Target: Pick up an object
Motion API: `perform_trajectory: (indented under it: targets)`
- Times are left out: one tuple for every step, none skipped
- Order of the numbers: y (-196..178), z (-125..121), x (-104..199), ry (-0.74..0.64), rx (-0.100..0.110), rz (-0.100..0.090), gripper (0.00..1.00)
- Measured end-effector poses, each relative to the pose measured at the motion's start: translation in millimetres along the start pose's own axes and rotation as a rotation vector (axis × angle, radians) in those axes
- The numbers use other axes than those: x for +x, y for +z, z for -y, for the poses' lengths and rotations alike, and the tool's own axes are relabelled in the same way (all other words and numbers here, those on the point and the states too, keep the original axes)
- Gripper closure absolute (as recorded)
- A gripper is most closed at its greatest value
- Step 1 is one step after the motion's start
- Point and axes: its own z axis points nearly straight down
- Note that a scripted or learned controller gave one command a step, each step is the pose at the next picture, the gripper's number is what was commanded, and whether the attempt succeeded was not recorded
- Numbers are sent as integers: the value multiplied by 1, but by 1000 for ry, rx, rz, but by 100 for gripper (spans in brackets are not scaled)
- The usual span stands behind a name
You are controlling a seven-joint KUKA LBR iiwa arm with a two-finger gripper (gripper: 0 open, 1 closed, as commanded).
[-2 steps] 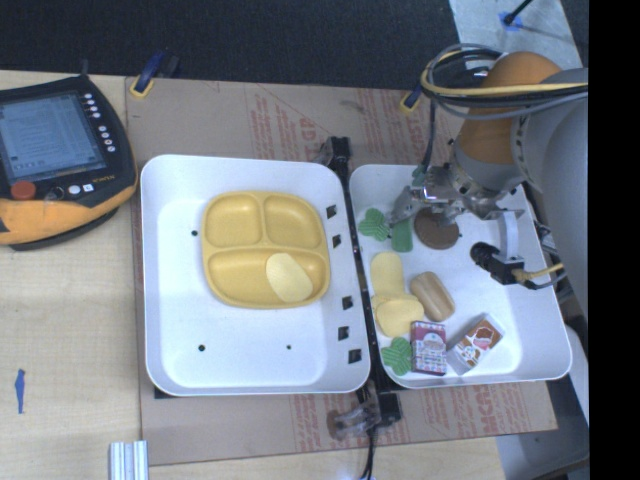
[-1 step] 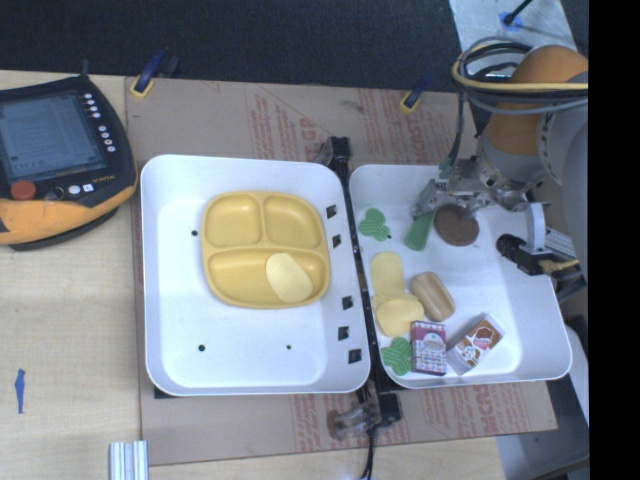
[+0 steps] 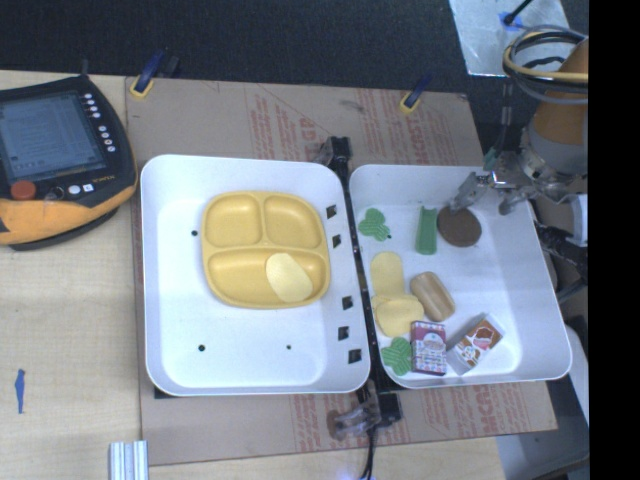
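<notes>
Over the right bin: gripper sits at the end of the grey arm reaching in from the right; it hangs just above and beside a brown disc; whether it is open or closed cannot be told from this slant
Brown disc: lies in the upper part of the right bin, just right of a green stick; nothing shows it lifted or gripped
Green stick: upright in the view, between the green leafy piece and the brown disc
Green leafy piece: near the bin's left wall, above two pale yellow pieces
Pale yellow pieces: and, one below the other, touching
Tan bread roll: tilted, just right of the yellow pieces
Small cartons: and side by side near the bin's lower edge
Right bin: white, shallow
Left bin: holds a yellow divided tray; a pale yellow oval rests in the tray's lower compartment
Bench left edge: a pendant with a screen lies well apart from both bins
</notes>
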Motion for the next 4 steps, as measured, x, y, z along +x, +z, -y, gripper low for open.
perform_trajectory:
  targets:
    - [31, 88, 29, -2, 14, -8, 0]
    - [28, 33, 83, -11, 0, -4, 0]
    - [-51, -2, -2, 0, -8, 4, 0]
    - [33, 19, 15, -3, 12, -6, 0]
